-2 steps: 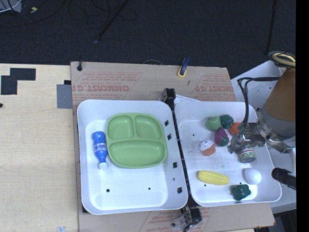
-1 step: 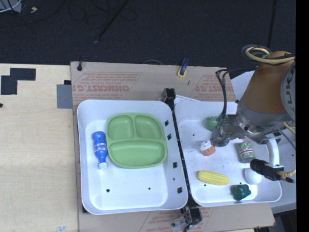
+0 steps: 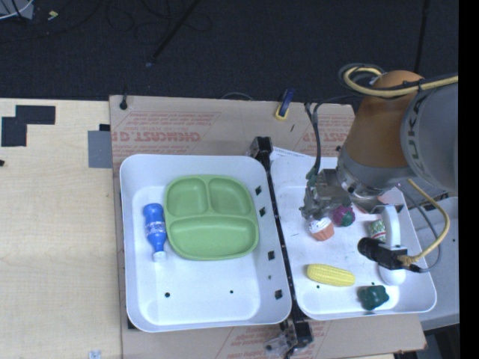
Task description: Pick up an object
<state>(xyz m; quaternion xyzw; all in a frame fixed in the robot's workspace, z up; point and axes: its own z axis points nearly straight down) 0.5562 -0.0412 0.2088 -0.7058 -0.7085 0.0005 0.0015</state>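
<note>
Camera view from above has the gripper down in the right bin, in its upper left part, right of centre in the frame. Directly below it in the picture sits a small orange-and-white toy, possibly a cupcake, though it is too small for me to be sure. It looks touching or nearly touching the tool, and I take it as the target. Whether the pincer is wide or narrow I cannot tell from this slant, since the wrist hides the tips; nothing is visibly held.

My worry is crowding. A purple piece lies just beside the toy on its right, so a closing grasp could catch both, or nudge one away and close on air. The toy is small and rounded, and I judge it could squirt out sideways if the grip lands off centre.

Lower in the same bin, a yellow corn cob and a dark green lump are well apart from the tool and look like easier picks. In the left bin, the green divided plate and blue bottle are out of play.
</note>
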